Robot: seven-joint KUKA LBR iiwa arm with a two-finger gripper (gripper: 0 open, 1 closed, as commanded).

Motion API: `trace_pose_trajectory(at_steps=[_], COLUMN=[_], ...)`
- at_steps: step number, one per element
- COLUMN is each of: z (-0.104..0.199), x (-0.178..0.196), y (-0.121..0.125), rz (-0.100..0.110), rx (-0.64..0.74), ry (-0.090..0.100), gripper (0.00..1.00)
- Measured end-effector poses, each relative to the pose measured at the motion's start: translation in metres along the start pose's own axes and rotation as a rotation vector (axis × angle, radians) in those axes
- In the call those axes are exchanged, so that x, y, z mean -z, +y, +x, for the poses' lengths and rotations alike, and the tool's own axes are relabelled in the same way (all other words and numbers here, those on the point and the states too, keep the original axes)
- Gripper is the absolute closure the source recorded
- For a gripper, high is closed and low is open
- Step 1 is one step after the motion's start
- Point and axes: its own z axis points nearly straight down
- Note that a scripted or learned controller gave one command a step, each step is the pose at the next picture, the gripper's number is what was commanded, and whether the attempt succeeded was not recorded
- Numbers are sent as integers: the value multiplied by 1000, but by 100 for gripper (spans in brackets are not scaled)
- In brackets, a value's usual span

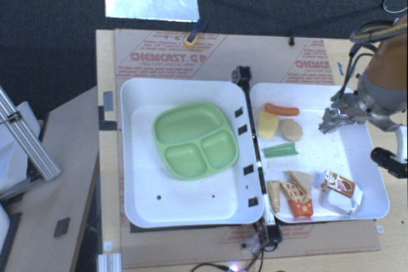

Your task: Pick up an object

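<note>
One two-finger gripper (pixel 333 119) is seen at the far right side of the right-hand shallow white bin (pixel 377 200), hung from a grey arm with an orange band (pixel 389 70). Its dark fingers point toward the left of the view, over bare bin floor, and nothing is seen between them; whether they are spread or closed cannot be told at this size.

No single target is named by the task, so the nearest items are judged the likeliest. The round tan potato-like piece (pixel 292 130) lies nearest, to the gripper's left in the view and slightly lower. Just beside it sits a pale yellow rounded piece (pixel 268 125), and above both an orange carrot-like stick (pixel 282 109) is laid with its long axis across the view, roughly in line with the reach of the fingers. Below them a green bean-like stick (pixel 280 150) lies nearly the same way.

Further off, toward the near edge, a red-and-white carton (pixel 340 192) and a red fries packet (pixel 298 195) are found. Beyond the divider, a green sectioned plate (pixel 194 140) rests in the left-hand white bin (pixel 137 200).

A leftward and downward move would be called for.
</note>
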Motion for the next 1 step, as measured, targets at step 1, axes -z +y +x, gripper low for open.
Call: trace_pose_trajectory(at_steps=[1], z=[0], x=[17], y=[1], rz=[3], rx=[0], ry=[1], gripper=[100])
